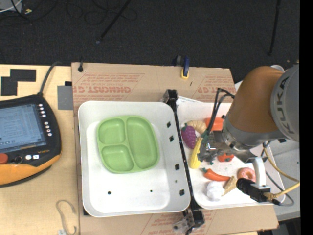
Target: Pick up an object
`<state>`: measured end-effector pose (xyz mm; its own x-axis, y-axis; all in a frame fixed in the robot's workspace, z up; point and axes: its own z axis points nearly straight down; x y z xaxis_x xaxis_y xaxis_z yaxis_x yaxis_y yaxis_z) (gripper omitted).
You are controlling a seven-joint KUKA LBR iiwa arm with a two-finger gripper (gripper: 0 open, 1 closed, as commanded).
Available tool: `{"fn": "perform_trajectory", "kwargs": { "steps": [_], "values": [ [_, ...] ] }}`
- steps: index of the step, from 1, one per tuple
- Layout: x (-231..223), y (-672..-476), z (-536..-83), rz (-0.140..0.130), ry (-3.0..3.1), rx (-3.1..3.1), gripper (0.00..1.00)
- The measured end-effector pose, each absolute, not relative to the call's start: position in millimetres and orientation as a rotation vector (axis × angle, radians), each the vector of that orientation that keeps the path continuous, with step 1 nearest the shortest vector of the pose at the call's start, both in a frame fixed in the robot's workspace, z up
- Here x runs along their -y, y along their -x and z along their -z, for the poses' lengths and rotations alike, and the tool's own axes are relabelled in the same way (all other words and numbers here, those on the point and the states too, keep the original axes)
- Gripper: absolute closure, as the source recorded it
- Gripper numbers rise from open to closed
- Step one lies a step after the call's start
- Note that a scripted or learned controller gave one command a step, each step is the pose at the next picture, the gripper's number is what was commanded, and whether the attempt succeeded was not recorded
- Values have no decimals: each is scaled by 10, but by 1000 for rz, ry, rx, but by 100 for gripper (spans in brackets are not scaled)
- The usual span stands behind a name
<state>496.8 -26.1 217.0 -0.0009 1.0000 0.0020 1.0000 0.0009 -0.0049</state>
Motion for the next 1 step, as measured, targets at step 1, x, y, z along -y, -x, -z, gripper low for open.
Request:
{"fn": "perform_trajectory", "kwargs": {
  "steps": [1],
  "values": [
    [267,-4992,-2379,0,2221,2220,100]
  ]
}}
